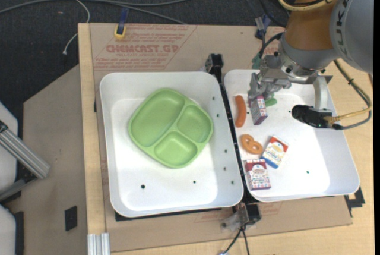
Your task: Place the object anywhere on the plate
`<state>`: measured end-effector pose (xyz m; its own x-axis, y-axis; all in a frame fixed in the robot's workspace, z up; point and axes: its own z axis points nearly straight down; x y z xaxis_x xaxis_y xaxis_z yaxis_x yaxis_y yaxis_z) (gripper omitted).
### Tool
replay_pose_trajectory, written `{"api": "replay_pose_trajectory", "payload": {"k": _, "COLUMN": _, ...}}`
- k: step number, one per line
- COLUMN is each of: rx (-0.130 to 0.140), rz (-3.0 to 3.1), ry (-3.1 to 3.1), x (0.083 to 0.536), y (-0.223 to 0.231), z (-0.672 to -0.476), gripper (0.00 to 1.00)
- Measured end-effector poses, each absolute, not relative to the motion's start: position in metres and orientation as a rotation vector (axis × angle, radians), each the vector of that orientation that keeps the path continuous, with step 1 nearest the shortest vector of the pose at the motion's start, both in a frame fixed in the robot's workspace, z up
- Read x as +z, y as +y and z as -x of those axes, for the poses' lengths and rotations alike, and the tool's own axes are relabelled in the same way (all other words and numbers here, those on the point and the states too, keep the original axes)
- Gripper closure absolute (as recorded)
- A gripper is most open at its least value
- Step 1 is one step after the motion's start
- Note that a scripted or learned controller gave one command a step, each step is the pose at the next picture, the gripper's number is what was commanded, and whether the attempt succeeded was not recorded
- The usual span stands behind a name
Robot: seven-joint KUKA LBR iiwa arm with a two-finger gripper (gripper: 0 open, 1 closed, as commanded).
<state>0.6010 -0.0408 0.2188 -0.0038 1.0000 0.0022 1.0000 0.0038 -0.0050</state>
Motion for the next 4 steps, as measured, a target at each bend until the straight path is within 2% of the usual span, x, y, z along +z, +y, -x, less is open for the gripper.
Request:
{"api": "replay_pose_trajectory", "payload": {"k": 3, "rx": 0.004, "rz": 2.213, "ry": -2.222, "x": 0.213, "y": 0.082, "z": -0.526, "gripper": 1.00}}
{"api": "replay_pose_trajectory", "payload": {"k": 4, "rx": 0.003, "rz": 2.219, "ry": -2.219, "x": 0.213, "y": 0.080, "z": -0.526, "gripper": 0.00}}
